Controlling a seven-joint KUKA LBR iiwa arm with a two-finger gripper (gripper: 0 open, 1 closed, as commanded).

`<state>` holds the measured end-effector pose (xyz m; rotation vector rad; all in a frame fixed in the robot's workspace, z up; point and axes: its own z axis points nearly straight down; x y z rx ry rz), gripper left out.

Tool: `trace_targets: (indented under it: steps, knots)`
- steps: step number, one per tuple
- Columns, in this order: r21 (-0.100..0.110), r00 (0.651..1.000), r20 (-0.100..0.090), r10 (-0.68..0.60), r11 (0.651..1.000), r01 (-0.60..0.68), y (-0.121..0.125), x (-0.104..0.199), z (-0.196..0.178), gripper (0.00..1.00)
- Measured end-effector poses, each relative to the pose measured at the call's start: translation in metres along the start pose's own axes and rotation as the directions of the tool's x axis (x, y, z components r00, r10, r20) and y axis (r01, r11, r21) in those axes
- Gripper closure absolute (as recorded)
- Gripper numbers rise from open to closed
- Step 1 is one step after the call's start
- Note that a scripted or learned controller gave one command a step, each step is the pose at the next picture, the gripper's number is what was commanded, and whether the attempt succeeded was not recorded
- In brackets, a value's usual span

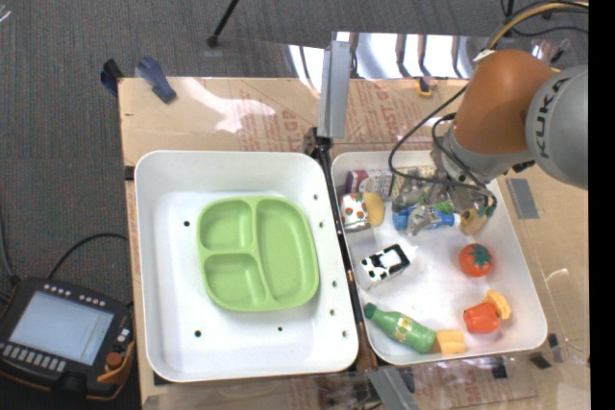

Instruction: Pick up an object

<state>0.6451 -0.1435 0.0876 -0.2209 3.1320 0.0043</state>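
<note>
A grey KUKA arm [567, 125] with an orange band [504, 101] above its wrist reaches in from the right over the upper part of the right-hand white bin [524, 254]. Its gripper [432, 202] hangs low among a cluster of small items near the bin's back wall, directly over a blue toy [428, 221] that lies beside a yellow piece [374, 206] and a tan piece [474, 222]. The wrist and cabling hide the gripper's tips, so whether it is spread or pinched, and whether anything sits in its grasp, cannot be told from above.

Other objects for picking lie scattered in the same bin: a red-and-white can [355, 211] against the left wall, a black-and-white cow-patterned block [385, 264] near the middle, a red tomato [475, 259] toward the right, a red-and-orange toy [485, 314] in the front right corner, and a green bottle [400, 327] lying on its side along the front edge, just beside a yellow block [450, 341].

The left-hand white bin [163, 302] holds a green divided plate [258, 253], lying flat near its centre. Both bins sit side by side on a cardboard-covered bench [221, 115]. A teach pendant [62, 336] rests on the grey floor at lower left.
</note>
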Motion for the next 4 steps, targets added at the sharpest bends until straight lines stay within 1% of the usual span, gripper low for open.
trace_targets:
  steps: [1,2,3,4]
  knots:
    - [0.001,0.96,0.006,0.28,0.96,-0.28,0.055,-0.009,-0.082,1.0]
    - [0.002,0.896,0.005,0.445,0.896,-0.445,0.034,0.026,-0.144,1.0]
    - [0.002,0.785,0.004,0.62,0.785,-0.62,0.05,0.001,-0.002,1.0]
    - [-0.004,0.758,0.015,0.652,0.758,-0.652,0.065,0.006,-0.161,1.0]
